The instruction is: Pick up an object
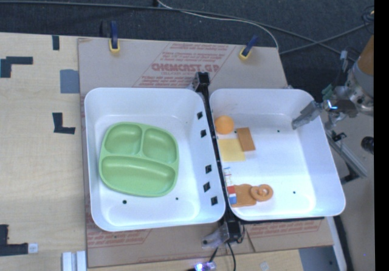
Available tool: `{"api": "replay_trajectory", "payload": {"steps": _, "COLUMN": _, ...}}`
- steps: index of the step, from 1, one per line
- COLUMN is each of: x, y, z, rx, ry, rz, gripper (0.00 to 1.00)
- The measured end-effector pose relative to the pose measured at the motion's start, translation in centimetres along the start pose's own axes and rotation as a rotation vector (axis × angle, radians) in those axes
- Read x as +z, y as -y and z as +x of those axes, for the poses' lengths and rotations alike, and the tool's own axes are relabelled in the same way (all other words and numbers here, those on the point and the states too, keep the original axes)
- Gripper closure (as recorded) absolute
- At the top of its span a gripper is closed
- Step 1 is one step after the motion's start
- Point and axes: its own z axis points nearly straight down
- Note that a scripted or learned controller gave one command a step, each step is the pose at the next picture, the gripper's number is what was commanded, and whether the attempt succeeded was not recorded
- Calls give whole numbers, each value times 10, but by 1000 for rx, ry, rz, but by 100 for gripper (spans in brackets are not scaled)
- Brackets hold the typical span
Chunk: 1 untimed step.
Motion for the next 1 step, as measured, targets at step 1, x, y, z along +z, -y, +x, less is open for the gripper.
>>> {"api": "replay_trajectory", "payload": {"steps": 1, "x": -7, "y": -3, "z": 0, "rx": -4, "ry": 3, "rz": -12, "gripper": 0}}
